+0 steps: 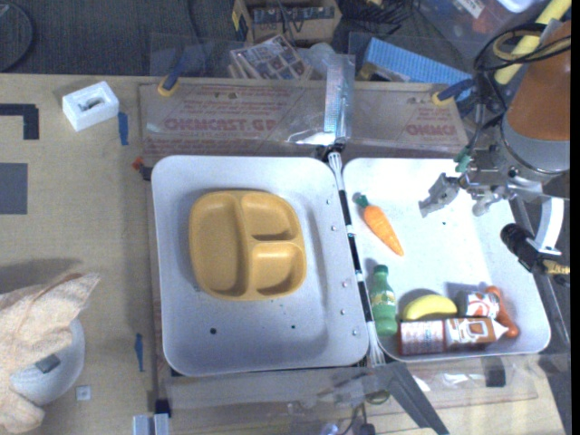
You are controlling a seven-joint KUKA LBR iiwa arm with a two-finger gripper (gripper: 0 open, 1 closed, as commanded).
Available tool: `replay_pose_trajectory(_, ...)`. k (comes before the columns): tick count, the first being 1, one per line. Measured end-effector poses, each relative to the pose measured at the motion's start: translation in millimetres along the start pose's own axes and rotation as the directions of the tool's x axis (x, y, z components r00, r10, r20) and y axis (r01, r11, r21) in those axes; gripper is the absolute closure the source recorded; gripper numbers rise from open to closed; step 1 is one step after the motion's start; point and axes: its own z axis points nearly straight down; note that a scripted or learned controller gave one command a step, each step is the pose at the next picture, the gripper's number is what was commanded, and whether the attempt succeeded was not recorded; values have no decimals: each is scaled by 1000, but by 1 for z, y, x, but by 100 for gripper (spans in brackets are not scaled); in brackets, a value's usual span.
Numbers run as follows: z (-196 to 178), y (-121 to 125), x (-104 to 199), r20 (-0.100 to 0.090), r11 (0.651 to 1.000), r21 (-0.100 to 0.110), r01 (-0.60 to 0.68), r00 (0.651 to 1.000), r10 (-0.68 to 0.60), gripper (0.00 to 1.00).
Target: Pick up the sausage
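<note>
Gripper (459, 194), jaws spread and empty, hangs over right bin (426, 252), well apart from sausage (500, 314) jammed behind carton (451, 335) beside banana (428, 306); crowding risks a wrong grab.

A yellow divided plate (246, 243) lies in the left white bin (181, 333). Taking that plate as the landmark: to its right, in the right bin (426, 243), lies a carrot (381, 226). Lower right of the plate stand a green bottle (382, 299), a banana (428, 307) and a carton (449, 334). A small white box (90, 104) sits to its upper left, a crumpled cloth (41, 315) to its lower left.
</note>
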Motion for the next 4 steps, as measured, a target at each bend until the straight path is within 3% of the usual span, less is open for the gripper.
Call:
replay_pose_trajectory(1,87,-33,-90,1,993,-2,122,993,-122,0)
replay_pose_trajectory(2,143,-73,-102,-1,964,-8,265,964,-265,0)
replay_pose_trajectory(3,136,-71,-98,-15,965,-11,261,965,-261,100)
replay_pose_trajectory(4,145,-79,-103,28,730,-26,683,730,-683,100)
